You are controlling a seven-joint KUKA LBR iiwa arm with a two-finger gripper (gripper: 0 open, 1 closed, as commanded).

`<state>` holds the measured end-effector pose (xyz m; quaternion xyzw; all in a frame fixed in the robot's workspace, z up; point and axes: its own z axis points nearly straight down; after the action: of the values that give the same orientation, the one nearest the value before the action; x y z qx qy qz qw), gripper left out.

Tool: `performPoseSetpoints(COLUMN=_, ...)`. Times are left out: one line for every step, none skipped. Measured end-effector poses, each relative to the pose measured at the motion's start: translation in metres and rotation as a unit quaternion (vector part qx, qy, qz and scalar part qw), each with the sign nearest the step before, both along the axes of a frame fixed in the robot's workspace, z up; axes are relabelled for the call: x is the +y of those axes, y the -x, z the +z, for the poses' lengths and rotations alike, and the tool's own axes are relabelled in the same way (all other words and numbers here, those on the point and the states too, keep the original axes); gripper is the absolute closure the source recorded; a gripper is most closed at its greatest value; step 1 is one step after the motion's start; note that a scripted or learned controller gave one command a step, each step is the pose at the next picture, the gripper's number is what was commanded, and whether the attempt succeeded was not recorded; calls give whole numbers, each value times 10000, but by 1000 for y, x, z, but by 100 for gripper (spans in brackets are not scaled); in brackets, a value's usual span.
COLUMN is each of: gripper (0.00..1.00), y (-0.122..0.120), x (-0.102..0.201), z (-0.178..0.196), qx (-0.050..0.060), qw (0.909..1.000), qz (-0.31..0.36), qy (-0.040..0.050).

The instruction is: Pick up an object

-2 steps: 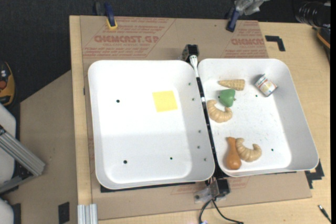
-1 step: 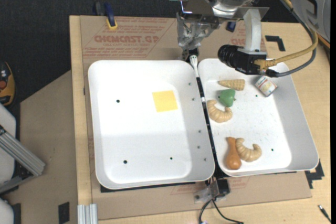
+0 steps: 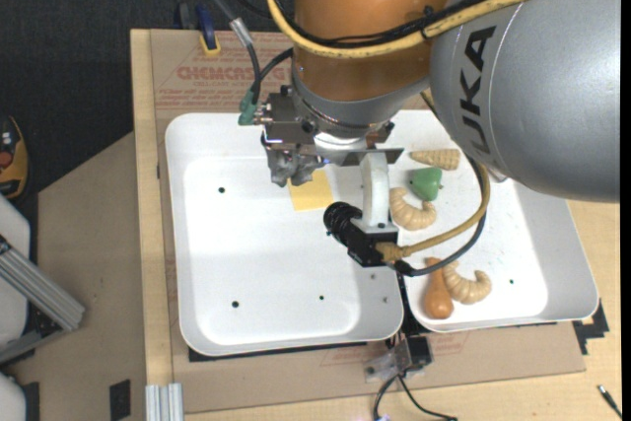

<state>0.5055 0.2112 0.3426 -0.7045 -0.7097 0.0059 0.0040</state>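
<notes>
On the arm [image 3: 532, 64], perhaps "UKA"

A flat slab [image 3: 310, 195] lies in the left bin [image 3: 256, 311] toward its two o'clock corner, while the right bin [image 3: 532, 301] holds several small pieces clustered near its nine o'clock edge.

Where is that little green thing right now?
The green piece lies in the right bin, near its back edge, just below a ridged cream piece and above a curled cream one.
</notes>
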Motion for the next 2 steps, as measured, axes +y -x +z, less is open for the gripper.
performPoseSetpoints(gripper=100, y=-26, x=-31, z=103, qx=-131, qw=9999, qz=-54, qy=-31)
performPoseSetpoints(gripper=100, y=13, x=14, z=-19, qx=4, qw=10000, qz=-9, qy=7)
